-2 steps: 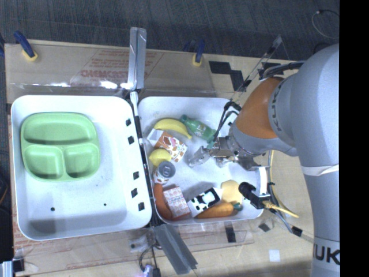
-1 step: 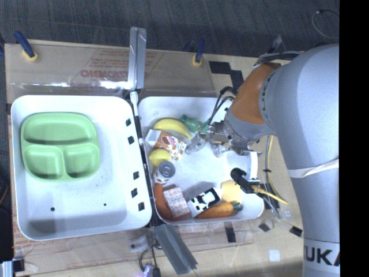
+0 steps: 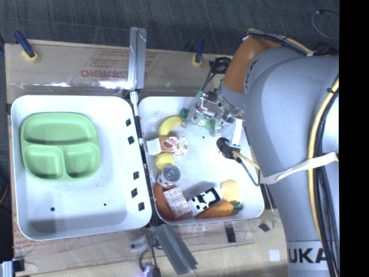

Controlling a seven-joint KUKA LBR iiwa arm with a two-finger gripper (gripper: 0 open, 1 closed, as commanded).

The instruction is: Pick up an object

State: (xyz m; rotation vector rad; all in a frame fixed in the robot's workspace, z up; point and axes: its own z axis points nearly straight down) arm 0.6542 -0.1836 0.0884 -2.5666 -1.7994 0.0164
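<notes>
Gripper (image 3: 203, 115) hangs low over the far end of the right bin (image 3: 251, 184), just beside the banana (image 3: 169, 125); from where I stand, whether it is wide or narrow I cannot tell. That banana looks the likeliest pick, lying free with bare floor around it. Nearer than the banana, a carton (image 3: 173, 146), a can (image 3: 169, 176) and a carrot (image 3: 218, 210) crowd together. Left of it, a green tray (image 3: 59, 145) sits in the other bin.

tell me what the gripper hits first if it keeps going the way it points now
Probably the banana: the gripper points leftward and down toward it in the right bin. Depth is unclear; it may touch the bin floor first.
</notes>
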